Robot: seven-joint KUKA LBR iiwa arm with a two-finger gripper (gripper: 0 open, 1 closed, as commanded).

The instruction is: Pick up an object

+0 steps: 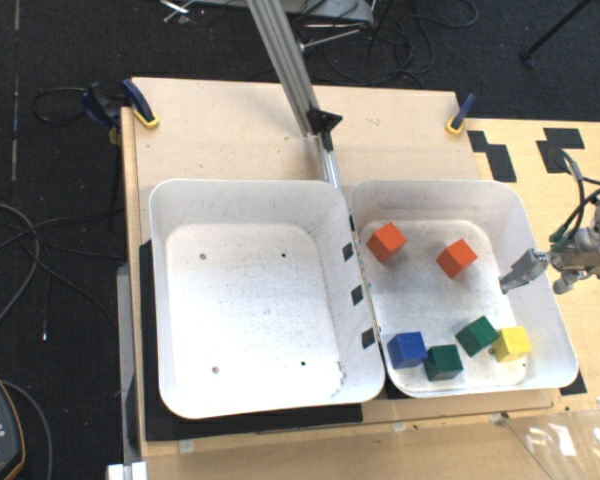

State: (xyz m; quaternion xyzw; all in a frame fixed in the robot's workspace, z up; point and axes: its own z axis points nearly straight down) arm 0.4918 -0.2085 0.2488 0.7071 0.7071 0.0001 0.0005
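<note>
The right bin (500, 200) holds several small cubes. Two orange cubes (386, 241) (457, 257) lie in its far half. Along its near wall sit a blue cube (407, 348), two green cubes (443, 361) (476, 335) and a yellow cube (512, 343). My gripper (540, 275) hangs over the bin's right rim, right of the second orange cube and above the yellow one. It is open, with one finger (518, 272) inside the bin and nothing between the fingers.
The left bin (160, 268) stands beside the right one, sharing a middle wall. A slanted metal pole (290, 58) rises behind the bins. Yellow clamps (145, 118) (457, 120) sit at the bench's back corners.
</note>
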